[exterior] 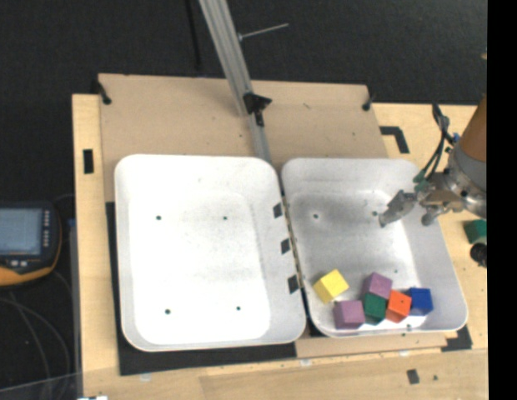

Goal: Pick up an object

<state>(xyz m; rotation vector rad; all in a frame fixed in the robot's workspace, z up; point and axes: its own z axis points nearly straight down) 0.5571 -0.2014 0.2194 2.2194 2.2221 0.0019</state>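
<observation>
Camera view: tan bench [233,115] bears two bins, dark floor [83,23] around.

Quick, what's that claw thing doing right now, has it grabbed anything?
Gripper: open, holding nothing, above the right bin; the blocks lie apart from it.

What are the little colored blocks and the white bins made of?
The blocks, like the yellow block and blue block, look like painted wood or maybe plastic: sharp edges, flat matte color. The right bin and left bin look like smooth molded plastic, with rounded corners and grey scuffs.
</observation>
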